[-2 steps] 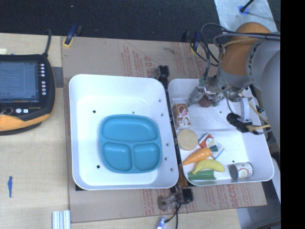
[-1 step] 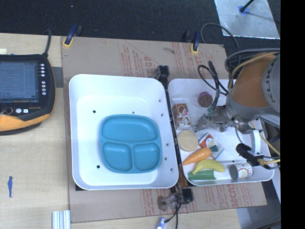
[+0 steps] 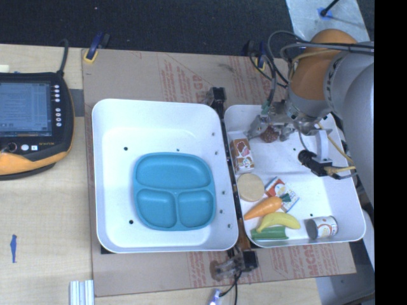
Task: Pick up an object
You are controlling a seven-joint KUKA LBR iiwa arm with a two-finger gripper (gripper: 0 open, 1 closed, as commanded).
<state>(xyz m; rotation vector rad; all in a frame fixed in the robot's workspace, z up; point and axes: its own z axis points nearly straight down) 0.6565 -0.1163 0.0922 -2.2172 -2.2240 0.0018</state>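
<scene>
Grey arm (image 3: pixel 356 107) fills upper right; gripper (image 3: pixel 275 127) low over right bin (image 3: pixel 343 199) far end, finger state unclear. Brown board on pale bench, dark floor behind. Carrot (image 3: pixel 262 208) lower centre of bin, long axis diagonal, tip lower left.

Two bins sit side by side on the surface (image 3: pixel 38 234), the left bin (image 3: pixel 111 126) holding a divided plate (image 3: pixel 173 190) at its middle. In the right bin (image 3: pixel 340 199), a packet (image 3: pixel 242 155) lies against the left wall, a round disc (image 3: pixel 250 187) just in front of it, then a carrot (image 3: pixel 262 207), a banana (image 3: pixel 278 220) and a can (image 3: pixel 322 227) toward the near edge. The arm's pincer (image 3: pixel 273 127) hangs over that bin's far end. A handheld control tablet (image 3: pixel 30 124) rests on the surface, left of both bins.
</scene>
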